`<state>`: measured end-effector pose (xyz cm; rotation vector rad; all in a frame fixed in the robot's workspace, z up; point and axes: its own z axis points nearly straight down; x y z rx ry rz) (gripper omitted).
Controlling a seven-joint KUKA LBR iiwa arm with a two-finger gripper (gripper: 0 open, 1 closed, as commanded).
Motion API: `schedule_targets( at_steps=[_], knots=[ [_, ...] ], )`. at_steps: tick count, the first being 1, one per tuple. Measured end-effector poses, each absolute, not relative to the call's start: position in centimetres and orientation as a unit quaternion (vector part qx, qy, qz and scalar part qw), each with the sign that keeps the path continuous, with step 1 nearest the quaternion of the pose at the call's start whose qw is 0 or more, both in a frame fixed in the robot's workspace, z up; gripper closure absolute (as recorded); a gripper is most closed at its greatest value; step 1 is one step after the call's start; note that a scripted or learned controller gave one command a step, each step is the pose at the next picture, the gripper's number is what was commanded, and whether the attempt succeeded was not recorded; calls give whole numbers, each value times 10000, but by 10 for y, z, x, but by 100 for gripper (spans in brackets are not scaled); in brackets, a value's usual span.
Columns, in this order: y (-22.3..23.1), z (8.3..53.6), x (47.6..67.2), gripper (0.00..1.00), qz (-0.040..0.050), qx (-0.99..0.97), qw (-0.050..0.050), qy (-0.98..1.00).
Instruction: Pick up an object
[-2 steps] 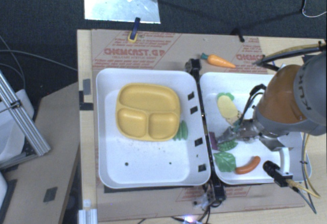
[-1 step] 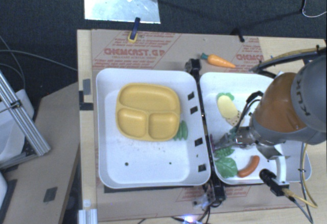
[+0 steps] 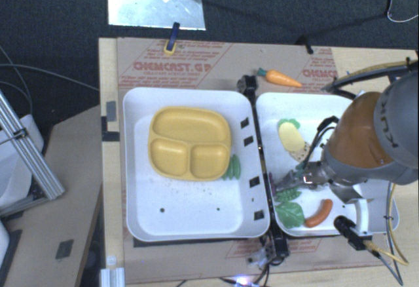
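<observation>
Reaching low by the right bin's (image 3: 340,103) near-left corner, pincer (image 3: 283,182) state unclear; next, close on the leaf (image 3: 289,211).

My fingers (image 3: 283,182) reach low over the right bin (image 3: 314,103), just above a green leaf (image 3: 290,212) and near a sausage (image 3: 319,212). A corn cob (image 3: 291,136) lies behind. The left bin (image 3: 190,217) holds a yellow tray (image 3: 190,143). A carrot (image 3: 280,78) rests on the worktop (image 3: 216,63).

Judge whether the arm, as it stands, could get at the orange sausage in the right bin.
Probably yes. The sausage lies uncovered on the right bin's floor, just beside the gripper, with only a green leaf next to it.
</observation>
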<state>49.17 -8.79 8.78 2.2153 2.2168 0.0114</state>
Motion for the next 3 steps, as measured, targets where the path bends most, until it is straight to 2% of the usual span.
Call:
schedule_targets(
  at_steps=[3],
  knots=[
    [-84, 88, 490, 0, 39, 7075, 55, 7067]
  ],
)
